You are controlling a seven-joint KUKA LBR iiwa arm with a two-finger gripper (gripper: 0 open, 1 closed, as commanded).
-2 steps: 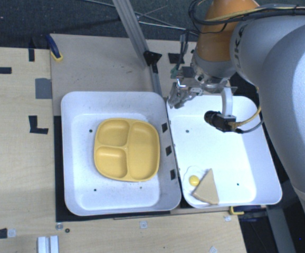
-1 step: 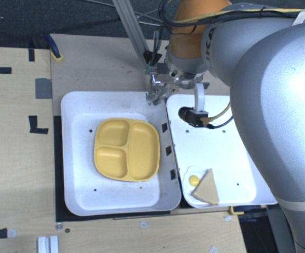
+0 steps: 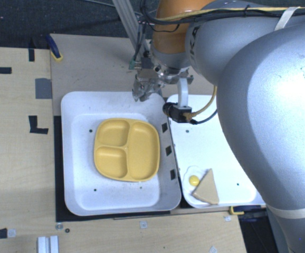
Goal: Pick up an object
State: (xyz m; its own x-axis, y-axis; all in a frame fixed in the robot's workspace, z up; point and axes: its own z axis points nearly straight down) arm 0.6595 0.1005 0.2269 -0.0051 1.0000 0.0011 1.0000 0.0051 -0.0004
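Gripper (image 3: 142,91) hovers just beyond the yellow plate (image 3: 126,149).

A robotics lab: a grey arm (image 3: 258,78) over two white bins (image 3: 70,141) at centre frame, tape marks (image 3: 36,124) at left.

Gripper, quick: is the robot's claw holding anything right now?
Gripper: above the far rim of the left bin, well clear of the yellow plate; open or shut cannot be told.
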